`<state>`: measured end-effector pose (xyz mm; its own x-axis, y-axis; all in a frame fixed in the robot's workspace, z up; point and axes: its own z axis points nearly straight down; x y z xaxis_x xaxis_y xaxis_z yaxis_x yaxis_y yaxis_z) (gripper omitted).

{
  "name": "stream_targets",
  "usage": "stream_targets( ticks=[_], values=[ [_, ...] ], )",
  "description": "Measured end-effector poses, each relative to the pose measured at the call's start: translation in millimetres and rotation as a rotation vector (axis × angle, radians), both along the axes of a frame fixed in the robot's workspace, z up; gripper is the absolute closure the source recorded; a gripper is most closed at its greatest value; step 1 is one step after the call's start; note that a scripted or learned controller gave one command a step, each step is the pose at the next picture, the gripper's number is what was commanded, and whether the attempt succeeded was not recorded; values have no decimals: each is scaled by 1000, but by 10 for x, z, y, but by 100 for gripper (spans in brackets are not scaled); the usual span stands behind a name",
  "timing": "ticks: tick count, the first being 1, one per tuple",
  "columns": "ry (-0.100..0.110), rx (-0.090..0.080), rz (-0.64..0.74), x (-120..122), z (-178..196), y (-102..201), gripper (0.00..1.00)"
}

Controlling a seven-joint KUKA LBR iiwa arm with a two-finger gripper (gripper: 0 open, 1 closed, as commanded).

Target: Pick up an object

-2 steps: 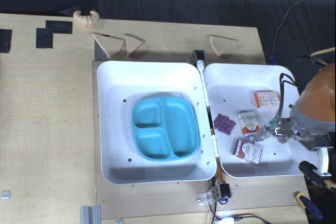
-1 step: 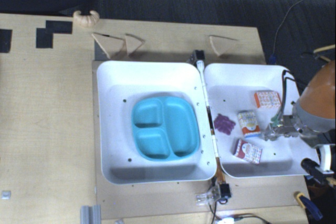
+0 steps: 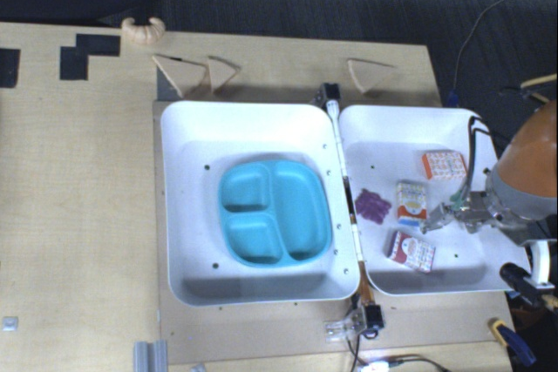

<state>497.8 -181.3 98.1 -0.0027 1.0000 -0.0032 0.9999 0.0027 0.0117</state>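
Hovering in the right bin (image 3: 384,135), claw (image 3: 438,218) just right of small carton (image 3: 411,199), finger state unclear

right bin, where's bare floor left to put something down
In the right bin, bare floor lies along the far-left part, between the rim and the purple grapes, and in the near-left corner. The middle is crowded: three small boxes, with the gripper among them.

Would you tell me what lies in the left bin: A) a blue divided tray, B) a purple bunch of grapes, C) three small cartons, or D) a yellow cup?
A: the blue divided tray sits in the left bin.
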Motion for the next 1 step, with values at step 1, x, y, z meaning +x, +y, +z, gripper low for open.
stream_targets(
  ticks=[1],
  values=[
    [-4, 0, 1, 17, 107, 4, 100]
  ],
)
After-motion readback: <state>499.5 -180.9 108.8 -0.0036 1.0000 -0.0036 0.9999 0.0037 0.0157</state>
